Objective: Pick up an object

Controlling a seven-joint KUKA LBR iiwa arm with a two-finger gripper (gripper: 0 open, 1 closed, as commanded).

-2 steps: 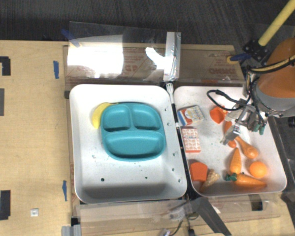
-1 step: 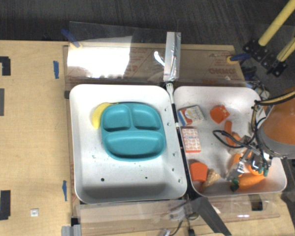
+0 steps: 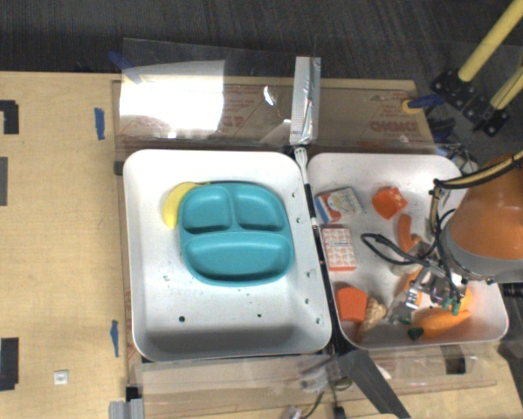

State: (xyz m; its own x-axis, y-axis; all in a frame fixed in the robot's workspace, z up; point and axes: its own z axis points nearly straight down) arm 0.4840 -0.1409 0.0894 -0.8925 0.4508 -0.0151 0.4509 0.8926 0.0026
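Observation:
My gripper [image 3: 421, 293] hangs low over the front right part of the right bin [image 3: 366, 168], below the arm's orange band [image 3: 497, 225]. It is among small items: an orange carrot-like piece [image 3: 443, 323] just to its front right, a tan lump [image 3: 375, 312] to its left, and an orange block [image 3: 352, 303] further left. Cables and the wrist hide what lies directly under it. A pink-and-white card [image 3: 337, 248], a blue-and-red packet [image 3: 340, 202], an orange chunk [image 3: 388, 202] and a thin orange piece [image 3: 404, 231] lie toward the back of this bin.
The left bin [image 3: 147, 260] holds a teal divided plate [image 3: 237, 232] with a yellow item [image 3: 173, 202] peeking out at its left edge. A clear plastic sheet and a taped divider [image 3: 305, 99] stand behind the bins. Yellow-and-black stand legs [image 3: 492, 37] are at the back right.

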